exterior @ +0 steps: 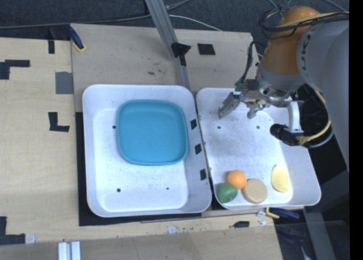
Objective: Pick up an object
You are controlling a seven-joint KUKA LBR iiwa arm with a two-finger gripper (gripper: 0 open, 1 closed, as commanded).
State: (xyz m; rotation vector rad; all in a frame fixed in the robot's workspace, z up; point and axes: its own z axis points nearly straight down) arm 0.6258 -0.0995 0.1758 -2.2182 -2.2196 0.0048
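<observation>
My gripper (239, 109) hangs over the far part of the right bin (244, 139), its two fingers spread open with nothing between them. Near the front edge of that bin lie an orange ball (236, 179), a green round piece (226, 192), a tan round disc (255, 191) and a yellow lemon-like piece (279, 179). All of these lie well in front of the gripper, apart from it.
The left bin (102, 156) holds a blue square plate (152, 131). A grey metal bar (164, 26) slants down from the top to the bins' far edge. A black cable with a yellow loop (295, 134) hangs beside the wrist at the right.
</observation>
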